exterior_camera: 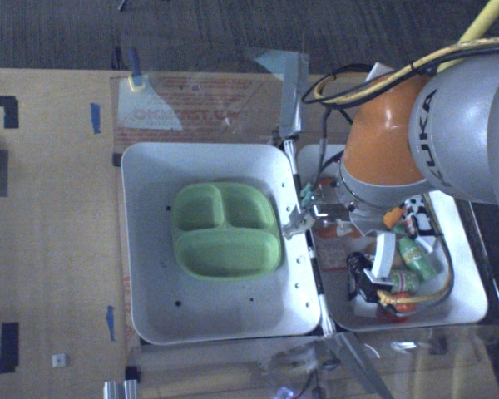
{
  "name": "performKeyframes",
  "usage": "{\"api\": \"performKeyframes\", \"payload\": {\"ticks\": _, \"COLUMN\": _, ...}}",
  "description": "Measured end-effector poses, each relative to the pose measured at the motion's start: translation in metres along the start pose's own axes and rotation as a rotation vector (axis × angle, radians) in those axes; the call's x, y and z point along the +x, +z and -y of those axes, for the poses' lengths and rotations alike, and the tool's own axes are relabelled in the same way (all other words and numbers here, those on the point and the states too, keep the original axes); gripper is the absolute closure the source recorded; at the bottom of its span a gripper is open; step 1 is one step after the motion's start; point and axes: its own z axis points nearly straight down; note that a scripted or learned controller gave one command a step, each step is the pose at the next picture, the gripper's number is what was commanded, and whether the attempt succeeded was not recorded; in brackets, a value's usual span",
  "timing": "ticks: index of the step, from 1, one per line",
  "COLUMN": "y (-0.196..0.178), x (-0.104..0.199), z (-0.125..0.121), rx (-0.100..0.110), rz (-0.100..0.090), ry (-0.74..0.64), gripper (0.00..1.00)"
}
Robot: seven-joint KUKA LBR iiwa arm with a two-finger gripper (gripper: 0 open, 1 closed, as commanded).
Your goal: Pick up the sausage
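Even, soft overhead light; slightly blurry, grainy.

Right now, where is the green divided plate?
The green divided plate lies in the left white bin, near its middle, left of the grey arm.

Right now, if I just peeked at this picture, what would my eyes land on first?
Probably the big grey and orange robot arm reaching in from the right, hanging over the right bin, where small colourful things lie jumbled. Next, the green divided plate sitting alone in the middle of the left bin.
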Motion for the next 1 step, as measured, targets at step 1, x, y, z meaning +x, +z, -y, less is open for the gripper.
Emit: {"api": "performKeyframes", "payload": {"ticks": 1, "y": -0.0004, "x": -0.0572, "z": -0.0205, "rx": -0.004, "rz": 0.002, "ry": -0.051, "gripper": 0.00}}
